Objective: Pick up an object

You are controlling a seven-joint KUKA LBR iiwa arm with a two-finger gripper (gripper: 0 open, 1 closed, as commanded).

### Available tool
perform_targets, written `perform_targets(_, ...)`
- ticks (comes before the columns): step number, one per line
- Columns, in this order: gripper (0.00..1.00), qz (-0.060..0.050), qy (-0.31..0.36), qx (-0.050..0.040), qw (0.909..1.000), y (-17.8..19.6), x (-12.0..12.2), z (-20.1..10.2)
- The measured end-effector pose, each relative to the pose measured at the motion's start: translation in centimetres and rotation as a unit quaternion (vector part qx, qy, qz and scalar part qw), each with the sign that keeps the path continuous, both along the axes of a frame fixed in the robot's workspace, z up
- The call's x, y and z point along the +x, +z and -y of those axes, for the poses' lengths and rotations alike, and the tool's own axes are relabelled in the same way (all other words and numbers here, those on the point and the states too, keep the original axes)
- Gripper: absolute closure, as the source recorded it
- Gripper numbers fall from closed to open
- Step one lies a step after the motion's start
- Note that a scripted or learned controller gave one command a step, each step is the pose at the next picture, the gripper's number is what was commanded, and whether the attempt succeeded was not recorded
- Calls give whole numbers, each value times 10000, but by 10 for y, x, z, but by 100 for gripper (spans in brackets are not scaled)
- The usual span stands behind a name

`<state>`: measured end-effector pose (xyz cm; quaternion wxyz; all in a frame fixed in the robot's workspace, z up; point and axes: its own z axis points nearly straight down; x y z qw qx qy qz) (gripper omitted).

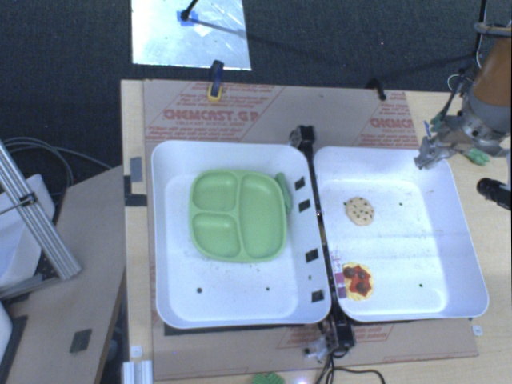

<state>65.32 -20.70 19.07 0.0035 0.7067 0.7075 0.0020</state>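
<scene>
A: Where are the things to pick?

B: In the right bin (460, 214), the cookie (359, 211), round, pale tan with dark chips, lies flat near the middle-left of the floor. The small pizza slice (357, 280), red with dark spots on a yellow crust, lies near that bin's front-left corner, touching or just beside the wall.

A: And the jaws?

B: The gripper (426, 155) hangs over the right bin's far right corner, well apart from both. It's too small and blurred to judge; I cannot tell how wide the jaws stand, and nothing shows between them.

A: The arm?

B: It comes in from the right, grey wrist under an orange band, tilted down toward the bin's rim.

A: Anything else?

B: The left bin (172, 286) holds a light green plate (238, 216), smooth plastic, rounded corners, three compartments. Both bins are shallow glossy white, sitting on printed cardboard (240, 110) on the table (496, 246).
</scene>
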Motion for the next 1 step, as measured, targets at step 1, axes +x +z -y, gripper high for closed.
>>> perform_targets(1,100,-13,0,5,10000,20,-10,0)
